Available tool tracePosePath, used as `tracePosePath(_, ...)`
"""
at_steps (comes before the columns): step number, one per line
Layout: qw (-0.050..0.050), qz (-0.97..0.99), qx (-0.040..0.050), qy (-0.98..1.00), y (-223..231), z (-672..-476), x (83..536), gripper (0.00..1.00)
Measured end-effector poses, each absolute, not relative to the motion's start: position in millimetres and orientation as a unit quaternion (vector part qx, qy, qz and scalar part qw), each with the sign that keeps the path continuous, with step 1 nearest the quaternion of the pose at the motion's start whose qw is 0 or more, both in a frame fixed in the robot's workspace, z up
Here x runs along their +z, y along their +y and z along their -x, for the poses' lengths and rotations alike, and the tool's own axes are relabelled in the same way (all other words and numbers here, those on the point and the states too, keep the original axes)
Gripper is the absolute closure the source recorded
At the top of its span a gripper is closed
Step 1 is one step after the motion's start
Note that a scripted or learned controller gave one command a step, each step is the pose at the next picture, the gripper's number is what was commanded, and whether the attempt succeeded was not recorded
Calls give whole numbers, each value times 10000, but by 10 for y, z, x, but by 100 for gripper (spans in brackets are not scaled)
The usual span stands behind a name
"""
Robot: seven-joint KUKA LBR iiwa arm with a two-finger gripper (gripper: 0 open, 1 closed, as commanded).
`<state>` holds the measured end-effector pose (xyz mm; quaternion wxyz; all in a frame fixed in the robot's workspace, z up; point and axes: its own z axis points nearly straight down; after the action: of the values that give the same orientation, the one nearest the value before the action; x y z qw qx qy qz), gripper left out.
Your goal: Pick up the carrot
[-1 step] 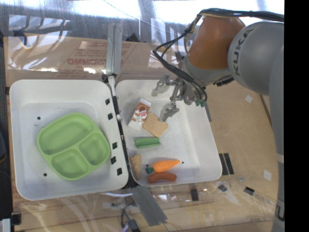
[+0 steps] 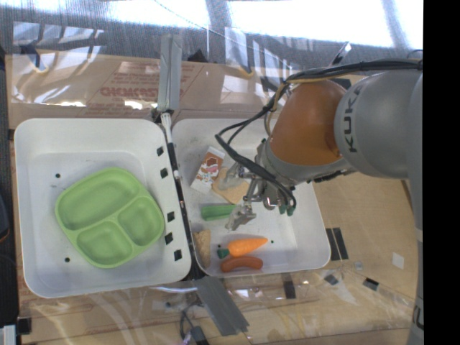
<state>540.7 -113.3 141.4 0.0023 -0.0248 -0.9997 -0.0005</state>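
The carrot (image 2: pixel 246 246) lies near the front of the right bin (image 2: pixel 313 228), just below the jaws (image 2: pixel 242 218), which hang above it with nothing between them; whether they stand apart cannot be told. The grey arm (image 2: pixel 374 124) reaches in from the right, wrist bent down. A green divided plate (image 2: pixel 108 218) sits in the left bin (image 2: pixel 36 164) on the table

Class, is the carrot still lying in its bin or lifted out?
Lying in the bin: the carrot rests on the right bin's floor, beside a sausage.
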Motion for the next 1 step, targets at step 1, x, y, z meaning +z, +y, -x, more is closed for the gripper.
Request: tracePosePath(1,-144,-1274,20,-9917,-1043,-4865,999,0)
